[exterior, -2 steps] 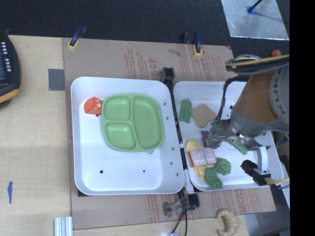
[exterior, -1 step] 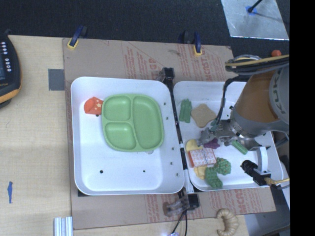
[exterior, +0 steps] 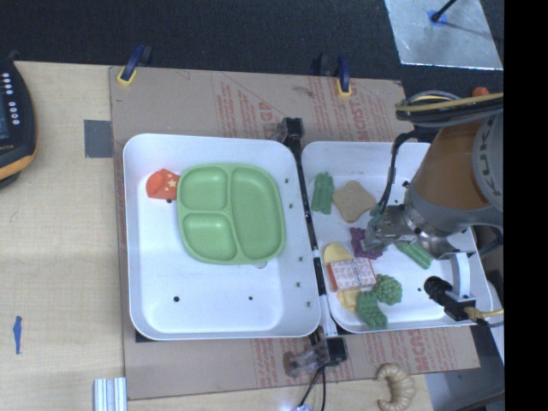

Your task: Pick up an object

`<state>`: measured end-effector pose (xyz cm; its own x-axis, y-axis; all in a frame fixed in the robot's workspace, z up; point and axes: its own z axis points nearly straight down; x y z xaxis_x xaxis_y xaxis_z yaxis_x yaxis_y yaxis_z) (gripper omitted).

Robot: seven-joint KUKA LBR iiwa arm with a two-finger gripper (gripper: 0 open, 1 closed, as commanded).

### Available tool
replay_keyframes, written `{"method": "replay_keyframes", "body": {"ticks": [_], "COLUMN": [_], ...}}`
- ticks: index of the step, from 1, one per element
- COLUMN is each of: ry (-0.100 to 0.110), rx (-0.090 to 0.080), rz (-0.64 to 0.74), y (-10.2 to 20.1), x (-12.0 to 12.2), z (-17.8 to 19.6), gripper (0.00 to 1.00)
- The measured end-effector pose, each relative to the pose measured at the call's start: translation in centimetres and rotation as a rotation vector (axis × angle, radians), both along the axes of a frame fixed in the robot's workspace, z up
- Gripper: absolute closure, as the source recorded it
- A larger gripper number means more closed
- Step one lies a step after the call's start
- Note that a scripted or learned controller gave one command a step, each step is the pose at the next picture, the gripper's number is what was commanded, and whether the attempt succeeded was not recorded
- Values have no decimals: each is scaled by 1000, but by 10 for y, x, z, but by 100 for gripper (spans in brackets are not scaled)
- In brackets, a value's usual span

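Claw (exterior: 377, 232) low over purple piece (exterior: 366, 245) (long axis unclear); grip state: cannot tell.

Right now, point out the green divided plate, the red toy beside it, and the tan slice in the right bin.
green divided plate (exterior: 231, 212), camera view, middle ridge between compartments
red toy (exterior: 162, 184), camera view, its centre
tan slice (exterior: 353, 200), camera view, its flat top

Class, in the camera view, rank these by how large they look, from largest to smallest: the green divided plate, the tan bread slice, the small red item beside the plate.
1. green divided plate, by far the largest.
2. tan bread slice.
3. small red item, only slightly smaller than the bread, so that ranking is unsure.
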<state>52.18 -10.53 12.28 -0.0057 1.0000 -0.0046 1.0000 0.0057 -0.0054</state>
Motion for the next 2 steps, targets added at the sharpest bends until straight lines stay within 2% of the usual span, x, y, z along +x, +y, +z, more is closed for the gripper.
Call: {"method": "replay_keyframes", "body": {"ticks": [1,2], "ry": [1,0], "rx": [-1,-2], "rz": [1,2], "y": [0,-1], "x": [0,0], "z": [0,10], "gripper": [0,100]}}
